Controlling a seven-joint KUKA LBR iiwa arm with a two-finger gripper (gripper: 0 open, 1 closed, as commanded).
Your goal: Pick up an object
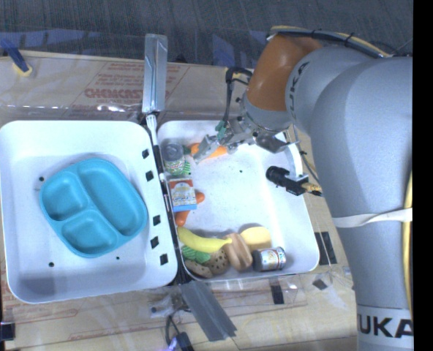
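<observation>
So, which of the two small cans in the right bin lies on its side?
The can at the bin's near edge, beside the yellow piece; the other can stands upright by the divider.

On the bench (70, 79) stand two shallow white bins side by side: the left bin (19, 196) holds a blue divided plate (92, 205), and the right bin (293, 225) holds a clutter of small things. The grey arm (348, 123) reaches in from the right with its orange band (275, 68) above the wrist, its gripper (227, 139) low at the right bin's far edge, just beside an orange carrot (213, 152). Along the bin's left wall lie a small jar (174, 156) and a small carton (183, 195), and along its near edge a banana (202, 241), a yellow block (254, 235) and a can (269, 258).
</observation>
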